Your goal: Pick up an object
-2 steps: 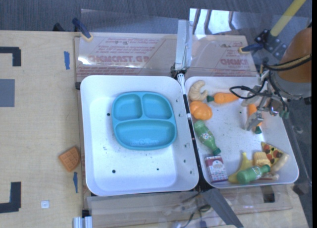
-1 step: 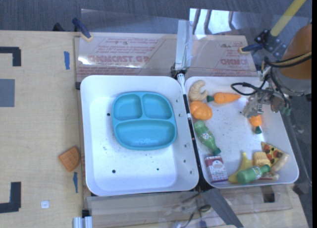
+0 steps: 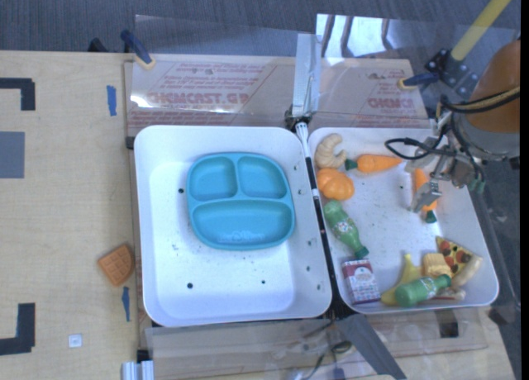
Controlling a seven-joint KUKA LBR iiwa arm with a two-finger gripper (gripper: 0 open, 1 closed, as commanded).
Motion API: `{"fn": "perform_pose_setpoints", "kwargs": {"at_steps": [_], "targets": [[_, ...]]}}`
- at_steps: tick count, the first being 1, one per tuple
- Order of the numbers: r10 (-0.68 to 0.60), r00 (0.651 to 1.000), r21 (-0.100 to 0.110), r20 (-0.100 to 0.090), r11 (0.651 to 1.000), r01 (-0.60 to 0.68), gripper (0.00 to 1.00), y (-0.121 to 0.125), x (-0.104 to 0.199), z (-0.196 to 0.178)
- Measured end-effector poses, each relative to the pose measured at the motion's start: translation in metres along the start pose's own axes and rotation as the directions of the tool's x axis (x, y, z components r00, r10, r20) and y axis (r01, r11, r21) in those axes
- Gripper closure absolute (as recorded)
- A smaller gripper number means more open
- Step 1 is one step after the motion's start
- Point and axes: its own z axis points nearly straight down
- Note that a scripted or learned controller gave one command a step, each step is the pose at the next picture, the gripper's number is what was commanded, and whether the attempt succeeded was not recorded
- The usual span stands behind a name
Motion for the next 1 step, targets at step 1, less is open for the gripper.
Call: {"fn": "perform_pose_setpoints", "kwargs": {"at_steps": [1], "targets": [[-0.001,1.0,0.0,0.006,1.0,0.001,1.0,0.0006,-0.0024,-0.0097]]}}
